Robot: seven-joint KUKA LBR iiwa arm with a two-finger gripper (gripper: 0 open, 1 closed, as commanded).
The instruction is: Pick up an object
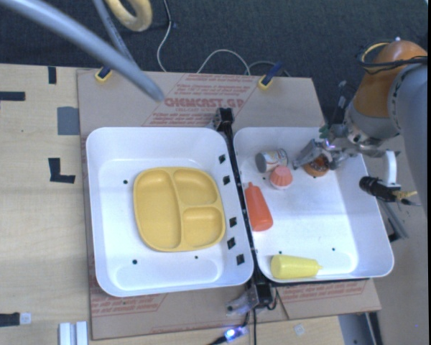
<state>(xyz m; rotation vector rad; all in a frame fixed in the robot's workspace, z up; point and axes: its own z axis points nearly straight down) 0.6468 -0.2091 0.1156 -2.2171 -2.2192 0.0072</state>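
Note:
The right bin (359, 225) holds several small objects. An orange bottle-shaped thing (258, 207) lies against its left wall. A yellow oblong piece (294, 267) rests at its near edge. A small grey can (270, 159) and a pink cup-like piece (281, 177) sit close together in the far part. A small orange-brown object (317, 169) lies near the far right. My gripper (319, 155) hangs low directly over that orange-brown object, at or just above it. The grey arm with its orange band (377, 92) reaches in from the right.
The left bin (108, 192) holds a yellow divided plate (178, 208) in its middle. A black divider (233, 192) runs between the bins. A grey pole (72, 27) and a yellow loop (126, 2) cross the upper left, above the bench.

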